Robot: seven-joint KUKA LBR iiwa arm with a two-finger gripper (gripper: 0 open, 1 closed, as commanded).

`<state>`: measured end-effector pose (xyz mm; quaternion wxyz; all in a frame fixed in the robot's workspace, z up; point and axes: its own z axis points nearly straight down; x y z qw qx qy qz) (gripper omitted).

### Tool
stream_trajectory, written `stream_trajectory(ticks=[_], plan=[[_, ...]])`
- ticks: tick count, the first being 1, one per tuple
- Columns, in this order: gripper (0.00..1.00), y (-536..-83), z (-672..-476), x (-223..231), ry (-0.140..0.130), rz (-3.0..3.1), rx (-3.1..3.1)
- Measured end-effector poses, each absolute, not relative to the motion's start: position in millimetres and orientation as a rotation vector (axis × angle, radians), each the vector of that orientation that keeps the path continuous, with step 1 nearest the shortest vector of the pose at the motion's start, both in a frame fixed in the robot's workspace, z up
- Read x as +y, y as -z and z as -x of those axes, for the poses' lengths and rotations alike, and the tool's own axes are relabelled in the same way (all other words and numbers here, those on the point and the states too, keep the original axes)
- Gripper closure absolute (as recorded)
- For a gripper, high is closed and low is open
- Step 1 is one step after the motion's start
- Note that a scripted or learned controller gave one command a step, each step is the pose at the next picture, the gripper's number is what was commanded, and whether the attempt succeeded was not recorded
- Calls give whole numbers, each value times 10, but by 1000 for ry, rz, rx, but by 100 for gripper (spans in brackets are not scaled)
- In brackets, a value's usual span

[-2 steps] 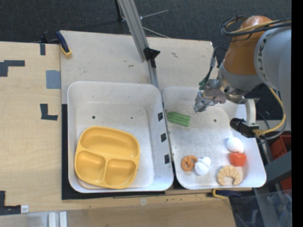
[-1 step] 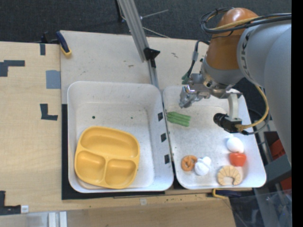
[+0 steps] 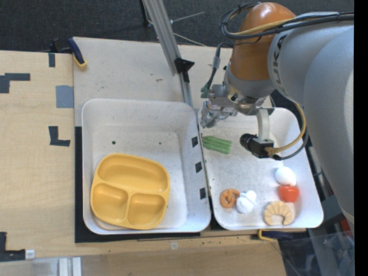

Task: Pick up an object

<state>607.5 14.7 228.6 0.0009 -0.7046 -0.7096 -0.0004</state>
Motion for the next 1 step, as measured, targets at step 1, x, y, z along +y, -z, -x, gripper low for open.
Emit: stream_trajectory(ticks=[1], plan=[[100,-2203,-6097,680,-2,2212,-2228]])
